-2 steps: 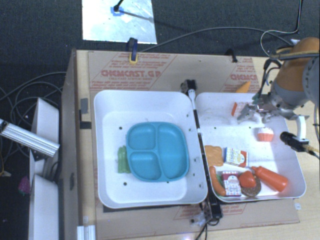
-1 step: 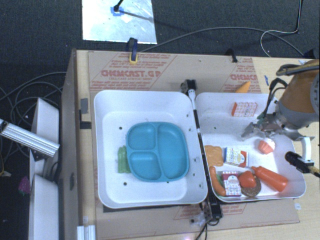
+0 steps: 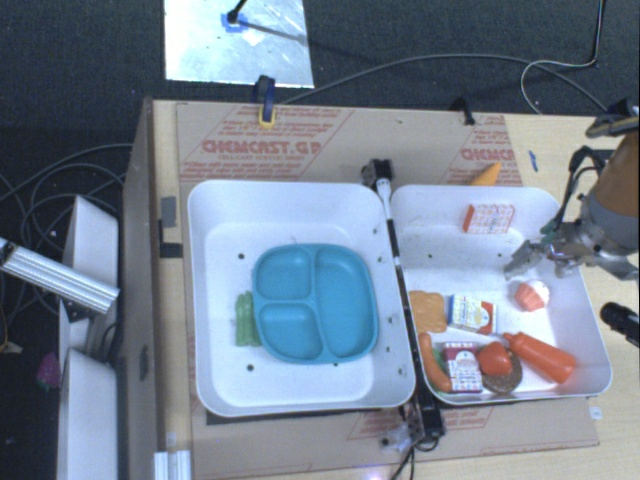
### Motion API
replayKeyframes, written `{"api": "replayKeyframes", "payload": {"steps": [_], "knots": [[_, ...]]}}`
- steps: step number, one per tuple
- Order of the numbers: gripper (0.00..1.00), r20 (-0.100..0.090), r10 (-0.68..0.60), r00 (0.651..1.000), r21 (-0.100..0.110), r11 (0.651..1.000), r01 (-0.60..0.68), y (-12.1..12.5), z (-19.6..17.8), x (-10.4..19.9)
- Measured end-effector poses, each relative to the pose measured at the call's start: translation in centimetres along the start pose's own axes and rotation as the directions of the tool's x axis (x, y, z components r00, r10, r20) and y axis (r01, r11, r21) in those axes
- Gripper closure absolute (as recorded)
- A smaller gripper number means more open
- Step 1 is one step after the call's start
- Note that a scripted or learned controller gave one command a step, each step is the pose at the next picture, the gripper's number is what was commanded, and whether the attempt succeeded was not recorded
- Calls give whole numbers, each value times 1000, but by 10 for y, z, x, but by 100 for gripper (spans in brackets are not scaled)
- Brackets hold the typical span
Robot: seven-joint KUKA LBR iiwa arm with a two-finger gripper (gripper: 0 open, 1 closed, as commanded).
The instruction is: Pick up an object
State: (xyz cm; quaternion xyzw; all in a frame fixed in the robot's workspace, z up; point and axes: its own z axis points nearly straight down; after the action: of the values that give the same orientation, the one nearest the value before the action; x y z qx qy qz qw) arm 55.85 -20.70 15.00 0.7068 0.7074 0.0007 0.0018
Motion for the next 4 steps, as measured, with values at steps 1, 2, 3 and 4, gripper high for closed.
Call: {"api": "replayKeyframes", "payload": {"steps": [1, 2, 3, 4], "knots": [[0, -1, 0, 1000, 3, 1000, 0, -9, 38, 1], [100, 0, -1, 1000, -1, 1000, 1, -8, 27, 0], [100, -3, -4, 1000, 2, 1000, 4, 38, 66, 81], [100, -2, -5, 1000, -3, 1000, 5, 97, -36, 140]]}}
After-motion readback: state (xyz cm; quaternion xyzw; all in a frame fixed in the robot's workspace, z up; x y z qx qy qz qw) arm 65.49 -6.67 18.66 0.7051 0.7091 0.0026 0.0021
